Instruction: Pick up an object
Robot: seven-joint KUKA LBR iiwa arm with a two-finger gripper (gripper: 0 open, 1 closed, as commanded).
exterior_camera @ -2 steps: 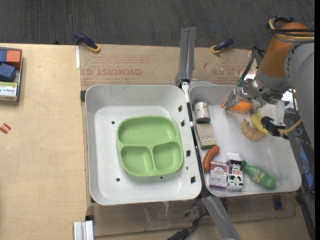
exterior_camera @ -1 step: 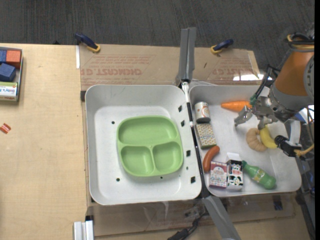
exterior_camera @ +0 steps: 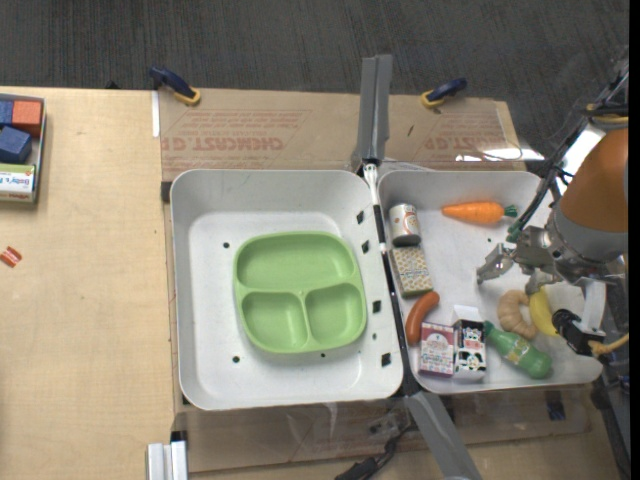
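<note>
Cartons (exterior_camera: 453, 349) sit nearest the cam, two small ones side by side at the front edge of the right bin (exterior_camera: 445, 388), w/ a green bottle (exterior_camera: 520, 352) just at their 3 o'clock and a red sausage (exterior_camera: 421, 314) at their 10. My gripper (exterior_camera: 505, 264) hangs over the bin's right half, fingers splayed apart w/ nothing btwn them, far as I can judge from this slant. Directly at its 6 o'clock lie a pale knobbly peanut-like toy (exterior_camera: 514, 312) and a banana (exterior_camera: 541, 312), touching or nearly so; that pair is my likeliest target. Banana looks like light plastic, stiff, smooth and curved, so prob slippery: I'd close across its mid-belly, not the tapering ends. At my 11 o'clock, well apart, an orange carrot (exterior_camera: 473, 211); at 9 a small can (exterior_camera: 404, 223) and a woven-looking block (exterior_camera: 411, 269) by the divider. Left bin (exterior_camera: 190, 268) has a green divided plate (exterior_camera: 298, 291). Crowding near the banana may make the fingers nudge its neighbour.
</note>
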